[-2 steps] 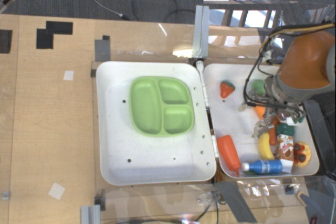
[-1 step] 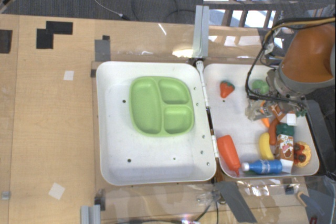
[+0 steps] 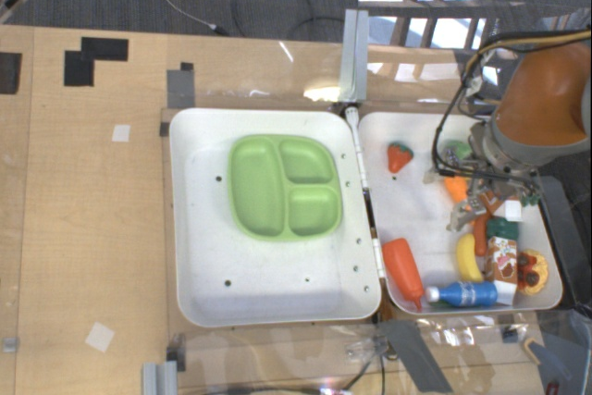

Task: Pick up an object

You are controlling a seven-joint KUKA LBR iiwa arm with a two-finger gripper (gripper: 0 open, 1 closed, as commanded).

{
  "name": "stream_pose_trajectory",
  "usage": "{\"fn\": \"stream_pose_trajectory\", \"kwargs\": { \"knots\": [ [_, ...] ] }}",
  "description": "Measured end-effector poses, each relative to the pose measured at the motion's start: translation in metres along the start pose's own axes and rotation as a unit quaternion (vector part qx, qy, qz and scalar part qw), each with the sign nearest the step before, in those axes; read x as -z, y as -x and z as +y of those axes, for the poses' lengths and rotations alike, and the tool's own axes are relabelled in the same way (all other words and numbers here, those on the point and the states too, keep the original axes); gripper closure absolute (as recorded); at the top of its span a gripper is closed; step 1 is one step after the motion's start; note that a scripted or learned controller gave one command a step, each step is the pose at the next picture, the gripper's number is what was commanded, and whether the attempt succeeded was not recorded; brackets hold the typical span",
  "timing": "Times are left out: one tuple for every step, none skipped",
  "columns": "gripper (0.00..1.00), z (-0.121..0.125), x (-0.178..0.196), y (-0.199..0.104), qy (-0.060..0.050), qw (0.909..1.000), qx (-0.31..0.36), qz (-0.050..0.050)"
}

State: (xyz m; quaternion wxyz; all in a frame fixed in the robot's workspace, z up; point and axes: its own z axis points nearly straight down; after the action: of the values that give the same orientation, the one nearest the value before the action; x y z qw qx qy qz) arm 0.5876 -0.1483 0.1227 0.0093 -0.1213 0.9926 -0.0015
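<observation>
- Gripper [image 3: 483, 210] is down in the right bin [image 3: 418, 136], over the cluster at its right side. Can't tell whether it's released, clenched or grasping anything; the wrist blocks the view.
- Nearest candidates: small orange piece [image 3: 455, 188] just left of the gripper, banana [image 3: 468, 258] just below it, small carton [image 3: 503, 254] beside the banana.
- Also in that bin: strawberry [image 3: 399, 157] up top, standing alone; orange carrot-like piece [image 3: 403, 265] by the left wall; blue bottle [image 3: 467, 295] lying along the near wall.
- These look like toy food: probably light, rigid, smooth plastic, so slippery on curved faces.
- Banana: pinch across the middle, narrow way. Carton: flat sides, likely the easiest grip.
- Cluster is tight; neighbours touch, so fingers may jam or nudge.
- Left bin [image 3: 199, 291] holds a green divided plate [image 3: 282, 188].
</observation>
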Motion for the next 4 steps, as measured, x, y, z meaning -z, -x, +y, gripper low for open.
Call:
{"fn": "stream_pose_trajectory", "kwargs": {
  "knots": [
    [0.00, -0.018, -0.034, 0.023, 0.000, 0.9998, 0.019, 0.002],
    [1.00, -0.018, -0.019, 0.027, -0.002, 0.9998, 0.020, -0.005],
    [1.00, -0.039, 0.097, 0.004, -0.001, 0.9870, 0.161, 0.001],
    [0.00, -0.037, 0.094, 0.004, 0.002, 0.9869, 0.162, 0.003]
  ]
}}
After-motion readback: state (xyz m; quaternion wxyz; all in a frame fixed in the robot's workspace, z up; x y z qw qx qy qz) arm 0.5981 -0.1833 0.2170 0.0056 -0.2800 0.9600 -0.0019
